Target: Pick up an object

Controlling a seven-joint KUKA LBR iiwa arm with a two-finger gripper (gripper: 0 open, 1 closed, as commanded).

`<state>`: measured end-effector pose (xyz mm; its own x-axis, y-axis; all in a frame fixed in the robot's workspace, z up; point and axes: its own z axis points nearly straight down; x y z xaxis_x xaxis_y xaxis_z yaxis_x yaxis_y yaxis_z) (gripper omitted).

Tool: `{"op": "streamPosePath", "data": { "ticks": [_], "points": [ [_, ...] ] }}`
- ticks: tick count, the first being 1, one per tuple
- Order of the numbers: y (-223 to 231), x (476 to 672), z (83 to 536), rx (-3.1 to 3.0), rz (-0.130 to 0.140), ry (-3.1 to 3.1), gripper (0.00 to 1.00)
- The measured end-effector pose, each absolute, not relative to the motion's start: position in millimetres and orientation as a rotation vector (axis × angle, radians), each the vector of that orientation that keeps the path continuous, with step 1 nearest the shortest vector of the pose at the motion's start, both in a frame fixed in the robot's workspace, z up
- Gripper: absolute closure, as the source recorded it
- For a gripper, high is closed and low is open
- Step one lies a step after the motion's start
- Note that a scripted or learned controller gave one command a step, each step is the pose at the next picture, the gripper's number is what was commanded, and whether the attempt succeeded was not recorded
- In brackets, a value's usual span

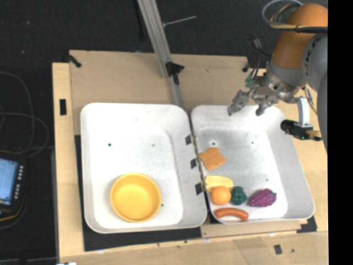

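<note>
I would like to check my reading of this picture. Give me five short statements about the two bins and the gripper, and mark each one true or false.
1. The yellow bowl sits in the left bin. True.
2. The purple grapes lie in the left bin. False: they lie in the right bin, near its front right corner.
3. The gripper holds the orange. False: its fingers are open with nothing between them, above the far edge of the right bin; the orange lies in that bin.
4. The sausage lies at the front edge of the right bin. True.
5. The bowl is tipped on its side. False: it rests upright, opening upward.
</note>
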<state>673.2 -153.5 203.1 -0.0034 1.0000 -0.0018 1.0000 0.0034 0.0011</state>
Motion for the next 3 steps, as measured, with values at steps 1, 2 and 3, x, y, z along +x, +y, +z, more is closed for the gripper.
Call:
{"op": "streamPosePath", "data": {
  "ticks": [1,2,3],
  "points": [
    [-154,673.2,203,2.215,-0.003,2.224,0.00],
    [-156,676.1,161,2.217,-0.006,2.226,0.00],
    [-156,672.7,98,2.218,-0.007,2.228,0.00]
  ]
}}
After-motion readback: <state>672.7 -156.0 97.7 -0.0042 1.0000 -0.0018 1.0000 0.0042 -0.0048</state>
